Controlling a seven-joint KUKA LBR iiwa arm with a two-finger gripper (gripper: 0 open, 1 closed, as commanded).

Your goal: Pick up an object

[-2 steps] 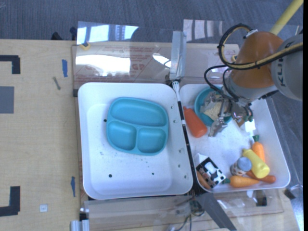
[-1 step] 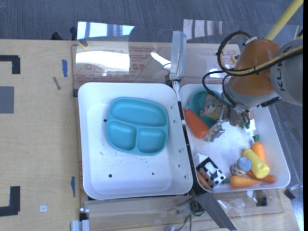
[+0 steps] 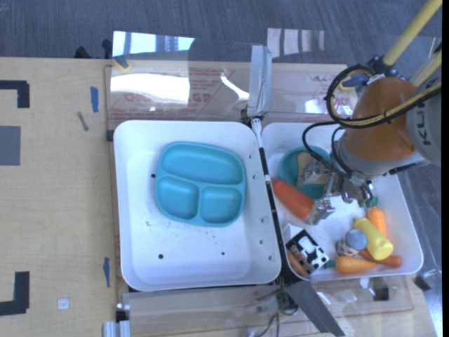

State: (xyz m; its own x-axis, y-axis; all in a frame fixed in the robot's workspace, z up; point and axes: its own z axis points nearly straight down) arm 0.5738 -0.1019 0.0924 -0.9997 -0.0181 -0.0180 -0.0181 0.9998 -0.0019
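**Gripper low in the right bin, beside the orange carrot-shaped toy**

While the arm [image 3: 382, 121] reaches in from the right, you see its gripper [image 3: 330, 199] low over the right bin [image 3: 410, 241], just beside the orange carrot-shaped toy [image 3: 293, 197] that lies against the bin's left wall. You cannot tell from this view whether the tool is wide, narrow or holding anything, since the wrist covers much of it. Note the teal bowl [image 3: 293, 166] behind the gripper, toward the bin's far left corner. Note the cluster near the bin's front edge: a yellow bottle-shaped toy [image 3: 375, 238], a small grey-blue object [image 3: 356, 240] touching it, a second orange carrot [image 3: 377, 220] behind it, and a third orange piece [image 3: 354, 264] lying flat in front. A black-and-white patterned object [image 3: 306, 249] sits at the front left corner. Observe in the left bin [image 3: 133, 209] a teal divided plate [image 3: 200, 182], flat and near the middle.
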